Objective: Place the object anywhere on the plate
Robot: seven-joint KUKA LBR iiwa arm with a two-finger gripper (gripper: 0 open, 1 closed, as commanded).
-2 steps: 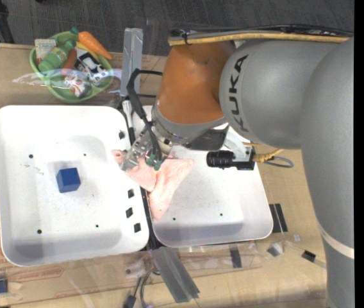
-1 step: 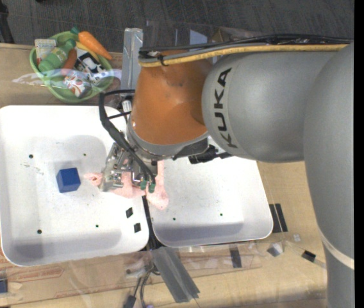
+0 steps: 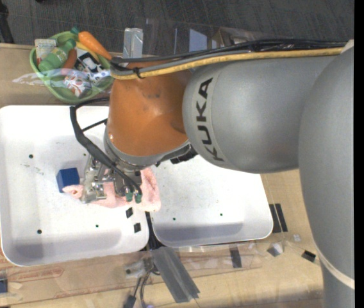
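While the claw (image 3: pixel 99 188) hangs just beside the blue block (image 3: pixel 67 178) in the left bin (image 3: pixel 15 172), I cannot tell its state.

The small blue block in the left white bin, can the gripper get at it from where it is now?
Probably yes. The small blue block lies in the open beside the pink plate, with the gripper just next to it and nothing between them.

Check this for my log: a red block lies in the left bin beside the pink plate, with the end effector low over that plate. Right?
Not quite: the block is blue, not red, as the camera view shows. It does lie in the left bin beside the pink plate, and the end effector is low over that plate.
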